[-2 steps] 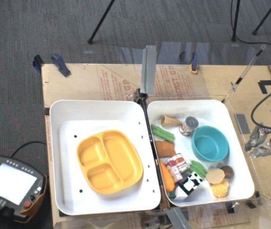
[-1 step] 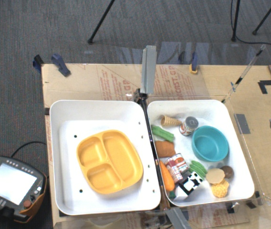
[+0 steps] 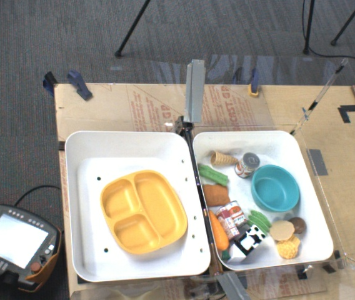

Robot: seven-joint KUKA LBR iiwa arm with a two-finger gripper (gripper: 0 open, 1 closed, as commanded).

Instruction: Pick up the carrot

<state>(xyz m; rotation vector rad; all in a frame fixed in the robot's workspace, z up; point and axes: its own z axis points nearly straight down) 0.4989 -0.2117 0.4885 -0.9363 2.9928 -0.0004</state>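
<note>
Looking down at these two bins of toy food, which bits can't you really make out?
- Carrot: its green end lies by the bin wall; whether they touch is unclear.
- Small can: label too small to read.
- Black-and-white item: too small to identify.
- Handheld screen: glare-washed, partly cut by the left edge.

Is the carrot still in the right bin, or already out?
In. The carrot lies flat at the right bin's left wall, beside the small red-labelled can; nothing is gripping it.
</note>
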